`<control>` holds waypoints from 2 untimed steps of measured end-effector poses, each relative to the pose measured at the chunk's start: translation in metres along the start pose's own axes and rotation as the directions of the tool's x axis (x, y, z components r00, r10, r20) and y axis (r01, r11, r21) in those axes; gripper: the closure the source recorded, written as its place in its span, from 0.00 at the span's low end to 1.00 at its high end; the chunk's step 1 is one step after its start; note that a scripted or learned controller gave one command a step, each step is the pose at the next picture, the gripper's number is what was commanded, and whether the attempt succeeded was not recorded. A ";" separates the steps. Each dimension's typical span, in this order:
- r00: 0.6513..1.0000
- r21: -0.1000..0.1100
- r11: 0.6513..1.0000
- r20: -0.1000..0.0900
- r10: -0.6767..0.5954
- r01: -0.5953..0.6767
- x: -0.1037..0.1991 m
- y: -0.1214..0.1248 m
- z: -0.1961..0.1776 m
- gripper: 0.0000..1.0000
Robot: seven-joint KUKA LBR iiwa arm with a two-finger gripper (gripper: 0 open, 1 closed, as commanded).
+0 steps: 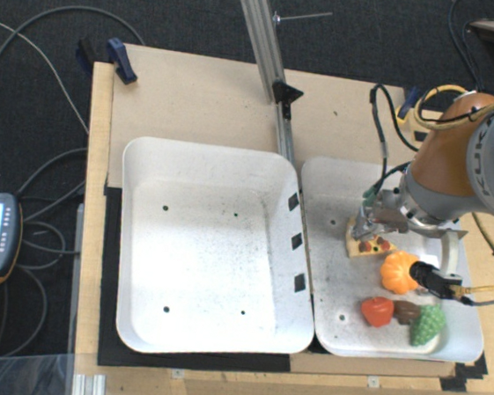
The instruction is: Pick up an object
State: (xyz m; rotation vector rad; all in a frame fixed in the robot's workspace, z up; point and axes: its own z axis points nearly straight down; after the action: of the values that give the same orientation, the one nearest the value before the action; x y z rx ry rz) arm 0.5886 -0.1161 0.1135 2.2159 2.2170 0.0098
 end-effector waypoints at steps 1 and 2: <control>1.000 0.003 1.000 0.001 0.001 -0.001 -0.011 0.002 -0.053 1.00; 1.000 0.002 1.000 0.000 -0.002 0.002 -0.005 0.010 -0.101 1.00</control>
State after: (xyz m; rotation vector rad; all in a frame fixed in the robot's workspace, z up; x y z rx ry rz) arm 0.5977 -0.1207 0.2150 2.2146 2.2200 0.0069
